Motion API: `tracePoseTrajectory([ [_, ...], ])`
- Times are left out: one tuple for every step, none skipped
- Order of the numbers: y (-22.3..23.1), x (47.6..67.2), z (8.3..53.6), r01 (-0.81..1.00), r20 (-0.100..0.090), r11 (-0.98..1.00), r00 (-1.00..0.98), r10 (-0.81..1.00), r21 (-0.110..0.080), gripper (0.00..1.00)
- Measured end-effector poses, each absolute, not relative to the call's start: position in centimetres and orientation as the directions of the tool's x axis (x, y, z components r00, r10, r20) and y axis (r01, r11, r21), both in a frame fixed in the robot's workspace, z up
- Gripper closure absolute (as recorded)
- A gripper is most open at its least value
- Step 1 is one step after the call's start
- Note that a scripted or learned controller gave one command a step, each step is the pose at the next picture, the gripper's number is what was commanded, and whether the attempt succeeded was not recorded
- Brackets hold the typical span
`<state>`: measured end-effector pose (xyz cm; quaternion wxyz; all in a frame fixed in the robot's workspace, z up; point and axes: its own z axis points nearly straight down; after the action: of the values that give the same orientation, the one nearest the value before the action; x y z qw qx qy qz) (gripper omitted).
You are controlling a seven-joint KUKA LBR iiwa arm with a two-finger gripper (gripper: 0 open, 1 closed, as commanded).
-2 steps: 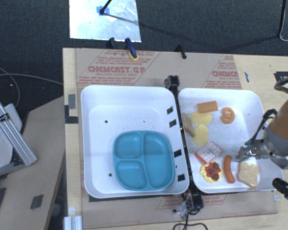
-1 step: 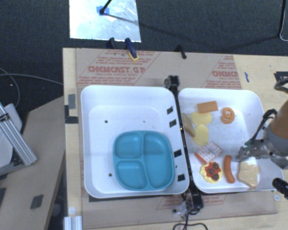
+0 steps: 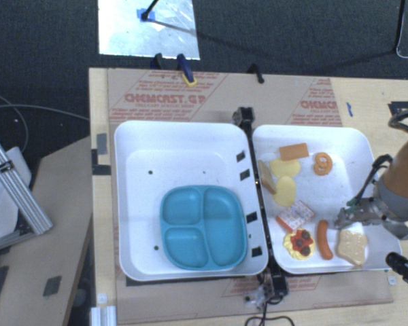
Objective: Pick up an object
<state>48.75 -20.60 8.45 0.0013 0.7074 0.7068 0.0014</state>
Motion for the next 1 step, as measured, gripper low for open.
tracePoseTrajectory([
  [-20.60,48.75,8.45,1.000,0.000,-0.001,0.001,1.000,0.004,1.00],
])
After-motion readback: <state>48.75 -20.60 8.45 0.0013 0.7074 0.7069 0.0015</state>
